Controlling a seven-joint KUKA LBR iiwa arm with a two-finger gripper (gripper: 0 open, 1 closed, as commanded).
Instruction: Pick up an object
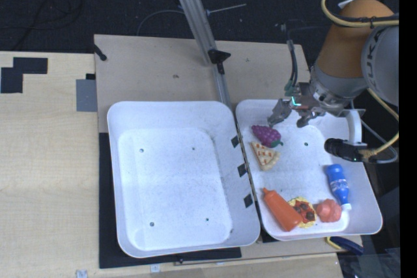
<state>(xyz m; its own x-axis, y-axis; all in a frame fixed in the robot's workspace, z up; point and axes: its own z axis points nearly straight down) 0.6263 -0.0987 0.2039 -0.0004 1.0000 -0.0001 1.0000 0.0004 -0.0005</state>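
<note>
Two shallow white bins sit side by side on the bench: the left bin (172, 179) fills the lower middle of the frame, and the right bin (306, 146) lies at the lower right. The gripper (293, 115) hangs over the upper part of the right bin, its two fingers spread wide with nothing between them, on the grey arm (355, 55) with its orange band that comes in from the upper right. Just below and to the left of the gripper lies a purple bunch of grapes (266, 135), touching a pizza slice (264, 155) beneath it. Along the bin's lower edge lie an orange bottle (281, 209), a small yellow and dark item (303, 210) just beside it, and a red-pink lump (328, 210). A blue bottle (337, 183) lies near the bin's right side, above the red-pink lump.
</note>
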